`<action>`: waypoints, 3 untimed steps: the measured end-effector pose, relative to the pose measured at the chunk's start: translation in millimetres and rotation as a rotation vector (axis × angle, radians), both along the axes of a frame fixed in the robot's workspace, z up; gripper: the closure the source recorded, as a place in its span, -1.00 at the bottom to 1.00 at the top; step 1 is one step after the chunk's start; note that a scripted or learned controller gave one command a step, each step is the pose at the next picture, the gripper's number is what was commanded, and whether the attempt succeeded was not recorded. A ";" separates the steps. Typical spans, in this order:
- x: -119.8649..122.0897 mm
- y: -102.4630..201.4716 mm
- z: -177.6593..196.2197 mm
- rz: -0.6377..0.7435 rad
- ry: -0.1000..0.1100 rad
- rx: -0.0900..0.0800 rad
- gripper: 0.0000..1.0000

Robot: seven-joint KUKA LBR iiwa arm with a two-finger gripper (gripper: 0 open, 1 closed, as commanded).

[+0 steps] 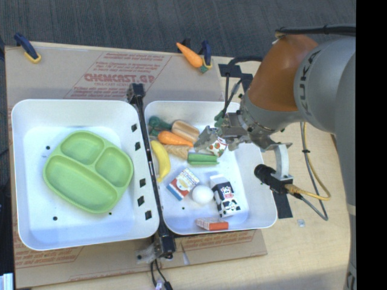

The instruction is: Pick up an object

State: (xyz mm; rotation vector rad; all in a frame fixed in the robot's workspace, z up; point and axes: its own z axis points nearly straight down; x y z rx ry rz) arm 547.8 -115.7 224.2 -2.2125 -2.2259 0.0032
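Note:
My gripper [217, 139] hangs over the upper middle of the right bin [260, 213]. A small red and white carton [217, 145] sits between its fingers, just above a green pea pod [202, 158]. Left of it lie an orange carrot [175, 139], a tan bread roll [185, 128] and a yellow banana [160, 159]. Nearer the front are a white egg [201, 193], a black and white milk carton [225, 199], a small blue and red box [182, 183] and a flat orange packet [211, 224].
The left bin [30, 222] holds a green sectioned plate [87, 171]. A black divider [145, 162] runs between the bins. Another carrot [192, 55] lies on the cardboard behind the bins. The arm's bulk and cables cover the right bin's right side.

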 end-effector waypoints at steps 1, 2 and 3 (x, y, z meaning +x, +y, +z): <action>-34.1 10.5 -129.8 0.001 -0.005 0.000 -1.00; -31.8 10.0 -118.4 0.005 -0.010 -0.002 1.00; -66.6 -18.7 -27.2 -0.002 -0.005 -0.002 1.00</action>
